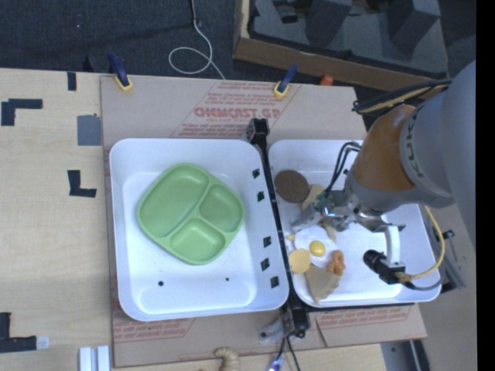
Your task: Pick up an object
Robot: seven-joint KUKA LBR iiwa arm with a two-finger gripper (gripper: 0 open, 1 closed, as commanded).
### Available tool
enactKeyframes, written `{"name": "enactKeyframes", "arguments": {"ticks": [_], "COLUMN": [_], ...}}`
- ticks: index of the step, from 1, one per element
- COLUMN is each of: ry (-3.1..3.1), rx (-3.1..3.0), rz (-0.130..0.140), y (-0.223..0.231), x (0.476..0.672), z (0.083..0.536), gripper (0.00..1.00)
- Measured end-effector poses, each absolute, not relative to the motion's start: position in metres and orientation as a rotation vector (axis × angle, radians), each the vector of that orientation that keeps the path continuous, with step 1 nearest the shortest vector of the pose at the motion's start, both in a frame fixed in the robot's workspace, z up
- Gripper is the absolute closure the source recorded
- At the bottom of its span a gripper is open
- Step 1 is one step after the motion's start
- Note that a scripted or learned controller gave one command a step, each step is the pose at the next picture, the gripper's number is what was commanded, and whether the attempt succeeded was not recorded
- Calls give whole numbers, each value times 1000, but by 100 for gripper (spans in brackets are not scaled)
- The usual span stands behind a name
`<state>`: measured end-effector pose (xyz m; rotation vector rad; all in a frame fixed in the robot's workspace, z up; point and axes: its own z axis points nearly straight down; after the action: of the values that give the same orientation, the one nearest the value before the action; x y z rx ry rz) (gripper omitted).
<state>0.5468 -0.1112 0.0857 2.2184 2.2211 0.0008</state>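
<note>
My pincer [331, 216] hangs low over the fried egg [313, 246], right of centre — grip unclear; next, close and lift.

bins: 2 [124, 207] [421, 284] | green plates: 1 [191, 212] | brown discs: 1 [291, 185] | fried eggs: 1 [315, 246]

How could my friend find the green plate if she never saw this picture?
Look at the two white bins; take the left bin. The green plate lies flat in its middle, with three hollows. The other bin's things are smaller and brown, yellow or white.
</note>
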Motion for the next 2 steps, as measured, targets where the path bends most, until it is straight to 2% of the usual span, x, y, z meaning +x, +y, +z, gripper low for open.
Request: {"name": "enactKeyframes", "arguments": {"ticks": [1,2], "ry": [2224,2222], "rx": [2217,2219], "rz": [1,1], "y": [-96,-100], "x": [587,631], "z": [85,84], "gripper": [0,0]}}
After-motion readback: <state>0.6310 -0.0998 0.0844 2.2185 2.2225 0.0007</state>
